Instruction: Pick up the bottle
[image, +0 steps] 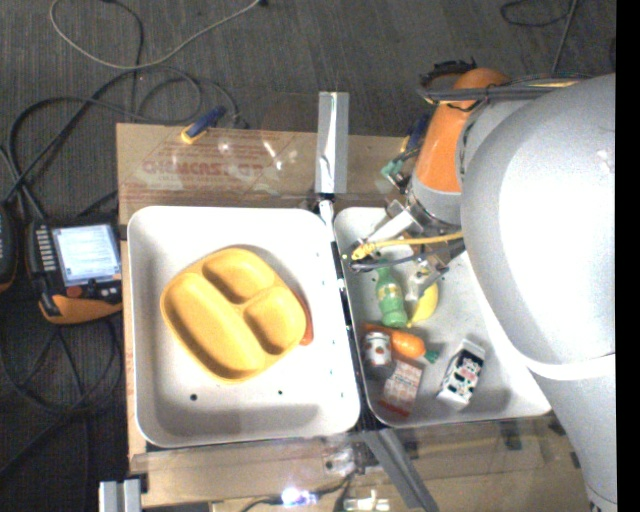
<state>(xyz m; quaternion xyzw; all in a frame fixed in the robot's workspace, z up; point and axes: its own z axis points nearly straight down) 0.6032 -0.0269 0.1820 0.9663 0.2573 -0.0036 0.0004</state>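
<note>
Right, step: I'm on the approach, hand (425, 262) low over the back of the right bin (500, 400), bottle (390, 300) not yet taken.
Bottle: green, lying in the right bin near the divider, just beside the hand and between it and the carrot (408, 345).
Hand state: I can't tell whether it's apart or together; the wrist and cables cover it, and nothing shows clamped in it.
How I'd do it: come down over the bottle's middle, grip across its narrow width, lift straight up.
Crowding: a yellow piece (427, 300) sits touching or nearly touching the bottle on its right, so I'd judge a wide grip risks catching both.
Neighbours: can (377, 350), carrot and small carton (460, 375) lie nearer the front, apart from the bottle.
Left bin (150, 400): holds the yellow tray (235, 312), out of my way.
Hidden: the arm (545, 220) blocks the right bin's far side and back corner.
Unclear: the bottle's cap end.
</note>
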